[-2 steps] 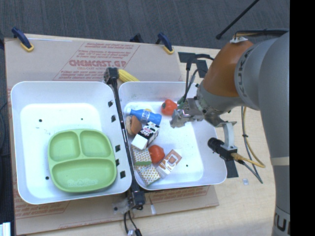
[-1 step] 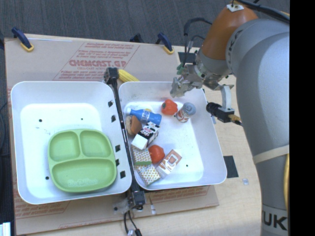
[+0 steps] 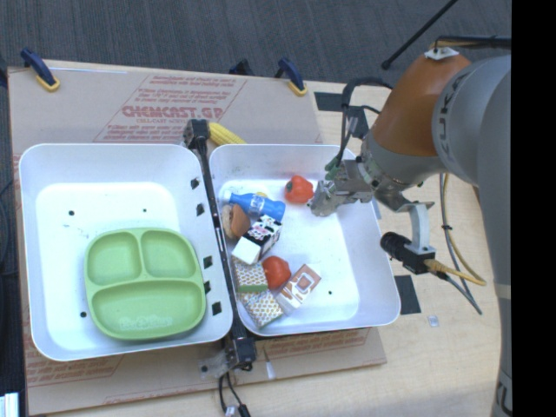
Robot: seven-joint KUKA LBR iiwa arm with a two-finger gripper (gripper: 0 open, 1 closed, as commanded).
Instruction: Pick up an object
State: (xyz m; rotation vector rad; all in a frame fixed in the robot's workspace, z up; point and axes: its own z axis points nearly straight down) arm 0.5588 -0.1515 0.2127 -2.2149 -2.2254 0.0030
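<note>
End effector (image 3: 323, 200): low over right bin's far-right part, near the rim; metal tip pts left toward the toys. Can't tell its state, nothing seen pinched.
Arm (image 3: 452, 111): grey w/ orange band, comes in from right, bent over bin's right rim.
Red ball (image 3: 299, 189): just left of end effector tip, close; can't tell if touching.
Blue bottle (image 3: 259, 205): left of red ball, lying on its side.
Brown round thing (image 3: 235, 221): beside blue bottle, by the divider.
Black-white carton (image 3: 263, 229): under the bottle, mid-pile.
White block (image 3: 247, 251): touching carton's near side.
Red tomato-like toy (image 3: 276, 271): nearer cam, next to white block.
Small brown box (image 3: 299, 287): right of that toy, tilted.
Patterned packet (image 3: 254, 291): near front-left corner of right bin.
Right bin (image 3: 365, 276): white, shallow; right half bare.
Left bin (image 3: 52, 189): white, beside right bin.
Green tray (image 3: 143, 283): 3 compartments, flat in left bin, toward front.
Cardboard sheet (image 3: 174, 107): under both bins, red print, clamped at far edge.
Bench (image 3: 434, 354): pale wood, right of bins.
</note>
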